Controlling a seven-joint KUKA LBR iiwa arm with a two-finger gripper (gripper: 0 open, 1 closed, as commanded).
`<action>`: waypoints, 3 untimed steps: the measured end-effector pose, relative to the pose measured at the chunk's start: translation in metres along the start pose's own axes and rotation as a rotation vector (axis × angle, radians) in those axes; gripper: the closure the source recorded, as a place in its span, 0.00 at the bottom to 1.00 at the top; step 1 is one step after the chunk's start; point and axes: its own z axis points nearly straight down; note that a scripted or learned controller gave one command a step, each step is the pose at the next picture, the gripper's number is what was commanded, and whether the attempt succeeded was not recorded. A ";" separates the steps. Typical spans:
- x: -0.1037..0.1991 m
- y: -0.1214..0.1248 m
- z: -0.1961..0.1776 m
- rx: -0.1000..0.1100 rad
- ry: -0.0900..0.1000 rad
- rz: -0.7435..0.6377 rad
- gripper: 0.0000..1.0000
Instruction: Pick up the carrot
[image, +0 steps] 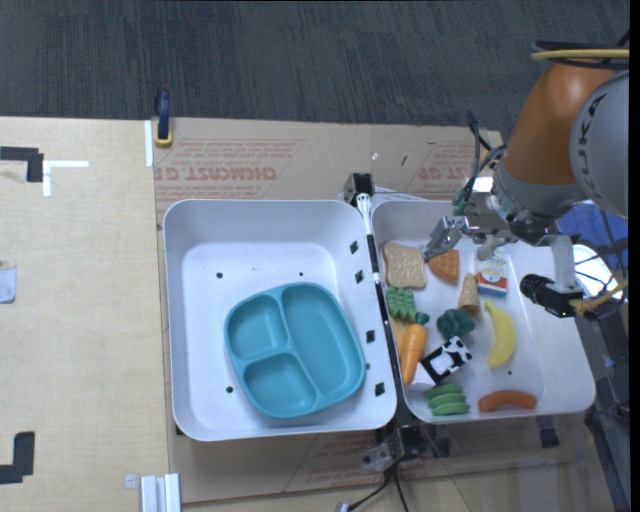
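The carrot is orange with a leafy green top. It lies along the left wall of the right bin, tip toward the front. My gripper hangs over the back of that bin, up and to the right of the carrot and apart from it. Its fingers are spread open with nothing between them. Just below it are an orange wedge and a small milk carton.
The right bin also holds a bread slice, broccoli, a banana, a black-and-white cube, a green pod and a red sausage. The left bin holds a teal divided plate.
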 end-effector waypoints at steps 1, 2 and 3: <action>-0.014 0.025 0.098 -0.005 0.000 0.069 0.00; -0.014 0.026 0.087 -0.007 -0.002 0.064 1.00; -0.021 0.025 0.086 -0.005 -0.013 0.068 0.00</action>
